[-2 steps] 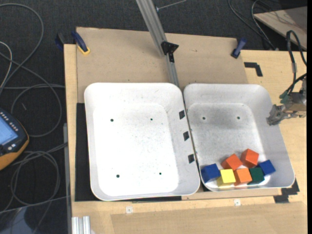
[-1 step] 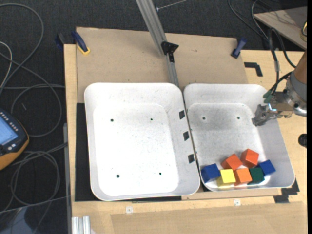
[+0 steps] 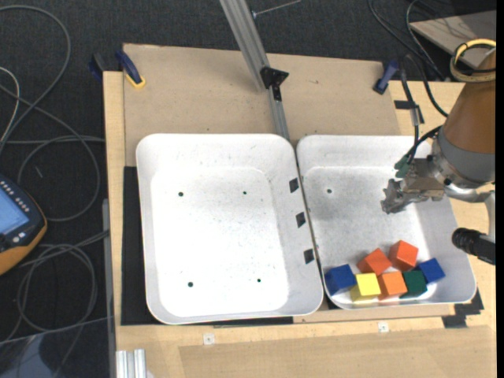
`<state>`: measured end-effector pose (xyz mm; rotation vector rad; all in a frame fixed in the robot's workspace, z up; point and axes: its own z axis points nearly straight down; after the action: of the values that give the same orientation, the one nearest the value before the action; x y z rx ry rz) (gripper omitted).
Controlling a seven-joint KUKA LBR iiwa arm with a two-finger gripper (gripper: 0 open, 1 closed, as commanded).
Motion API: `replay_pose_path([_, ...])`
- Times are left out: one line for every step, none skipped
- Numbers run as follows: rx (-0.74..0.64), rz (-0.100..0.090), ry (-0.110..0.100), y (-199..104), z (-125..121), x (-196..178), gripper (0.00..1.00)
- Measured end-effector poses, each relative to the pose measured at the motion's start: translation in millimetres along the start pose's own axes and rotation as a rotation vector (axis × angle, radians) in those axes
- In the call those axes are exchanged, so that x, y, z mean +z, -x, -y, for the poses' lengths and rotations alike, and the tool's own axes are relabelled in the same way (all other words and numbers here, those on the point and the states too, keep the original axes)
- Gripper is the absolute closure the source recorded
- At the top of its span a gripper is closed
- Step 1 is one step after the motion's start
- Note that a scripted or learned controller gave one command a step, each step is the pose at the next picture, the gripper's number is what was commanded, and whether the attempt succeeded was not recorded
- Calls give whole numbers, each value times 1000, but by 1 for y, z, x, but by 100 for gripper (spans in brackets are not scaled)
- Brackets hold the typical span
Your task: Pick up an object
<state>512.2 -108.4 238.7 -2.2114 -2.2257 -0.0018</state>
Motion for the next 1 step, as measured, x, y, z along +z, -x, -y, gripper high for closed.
replay_pose_path([-1,0,1,-59,7,-9,100])
